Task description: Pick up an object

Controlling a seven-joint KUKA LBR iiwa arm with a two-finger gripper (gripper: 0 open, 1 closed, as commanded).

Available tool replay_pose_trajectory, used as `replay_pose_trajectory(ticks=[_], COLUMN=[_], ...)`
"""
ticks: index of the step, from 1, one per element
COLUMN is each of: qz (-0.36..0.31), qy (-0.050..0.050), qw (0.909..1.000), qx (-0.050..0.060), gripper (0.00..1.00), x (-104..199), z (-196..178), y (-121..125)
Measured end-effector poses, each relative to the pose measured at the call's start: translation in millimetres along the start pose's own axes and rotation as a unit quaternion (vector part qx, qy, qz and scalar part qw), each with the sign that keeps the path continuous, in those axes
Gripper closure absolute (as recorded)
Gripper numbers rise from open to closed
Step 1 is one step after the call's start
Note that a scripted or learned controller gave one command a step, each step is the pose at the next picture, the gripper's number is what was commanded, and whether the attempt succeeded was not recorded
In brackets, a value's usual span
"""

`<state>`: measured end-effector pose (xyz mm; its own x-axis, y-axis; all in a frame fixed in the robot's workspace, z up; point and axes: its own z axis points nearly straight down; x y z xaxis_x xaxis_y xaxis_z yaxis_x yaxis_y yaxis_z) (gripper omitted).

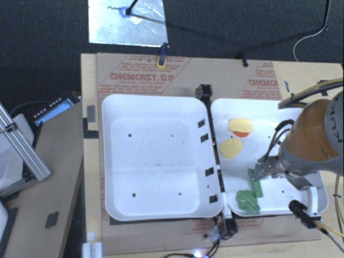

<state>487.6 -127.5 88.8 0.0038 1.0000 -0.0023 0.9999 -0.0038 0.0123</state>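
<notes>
- Your arm [314, 138] reaches in from the right, bent low over the right bin [271, 109].
- Your gripper [262, 171] sits at a green object [255, 183]; finger state cannot be told.

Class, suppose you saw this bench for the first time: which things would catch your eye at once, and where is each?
The grey arm with its orange band reaches in from the right, over the right bin. In that bin, two yellow pieces lie near the divider, with green objects by the bin's near edge, close below the gripper. The left bin is a broad white shape beside it.
</notes>
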Motion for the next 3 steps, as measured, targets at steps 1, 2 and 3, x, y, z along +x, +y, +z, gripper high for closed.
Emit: replay_pose_trajectory(ticks=[1,2,3], qz=[-0.005,-0.007,-0.007], qy=[-0.001,0.0,0.002], qw=[1.0,1.0,1.0], qx=[0.0,-0.003,-0.003], gripper=[1.0,1.0,1.0], x=[43,61,110], z=[1,-101,-247], y=[60,169,172])
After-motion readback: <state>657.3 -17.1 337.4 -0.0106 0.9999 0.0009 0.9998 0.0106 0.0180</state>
